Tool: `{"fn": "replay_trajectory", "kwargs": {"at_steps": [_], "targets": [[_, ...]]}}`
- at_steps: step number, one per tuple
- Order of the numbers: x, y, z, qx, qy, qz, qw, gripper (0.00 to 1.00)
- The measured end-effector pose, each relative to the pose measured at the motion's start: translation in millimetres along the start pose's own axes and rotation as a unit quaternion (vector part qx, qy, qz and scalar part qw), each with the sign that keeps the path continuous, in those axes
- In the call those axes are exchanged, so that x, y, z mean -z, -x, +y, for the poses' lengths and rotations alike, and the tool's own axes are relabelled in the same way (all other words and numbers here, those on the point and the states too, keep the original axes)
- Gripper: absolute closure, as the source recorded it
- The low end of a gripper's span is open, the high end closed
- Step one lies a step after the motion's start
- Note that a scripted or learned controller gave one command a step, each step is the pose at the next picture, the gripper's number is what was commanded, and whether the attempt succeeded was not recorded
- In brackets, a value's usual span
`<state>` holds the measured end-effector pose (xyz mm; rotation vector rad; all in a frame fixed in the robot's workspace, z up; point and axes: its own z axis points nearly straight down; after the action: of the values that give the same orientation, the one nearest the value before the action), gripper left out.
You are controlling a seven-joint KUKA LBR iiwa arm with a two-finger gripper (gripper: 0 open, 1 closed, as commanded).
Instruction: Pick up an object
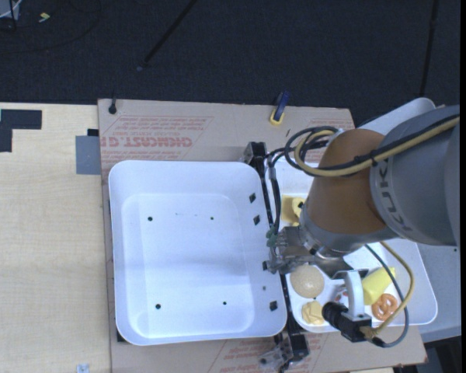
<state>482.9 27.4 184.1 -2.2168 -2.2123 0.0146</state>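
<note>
**Arm lowered over right bin, pick in hand**

The gripper (295, 256) is seen low over the right bin (423, 305); its state cannot be told. A cream ball (306, 280) lies just below it, an orange pretzel (384, 307) and yellow pieces (377, 280) lower right. A grasp is judged next. The left bin (132, 208) sits on cardboard (179, 134); dark carpet (217, 37) fills the upper frame.

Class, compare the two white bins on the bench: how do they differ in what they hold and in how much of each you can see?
The left bin shows its bare floor with a few small dark dots; the right bin holds small yellow, cream and orange items. The left bin is seen whole; the right bin is largely covered by the arm. Both are shallow, white and round-cornered.
</note>
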Motion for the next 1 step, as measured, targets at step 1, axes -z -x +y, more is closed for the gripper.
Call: {"fn": "replay_trajectory", "kwargs": {"at_steps": [1], "targets": [[4.3, -43.7, 84.6, 0.003, 0.008, 0.0, 1.0, 1.0]]}}
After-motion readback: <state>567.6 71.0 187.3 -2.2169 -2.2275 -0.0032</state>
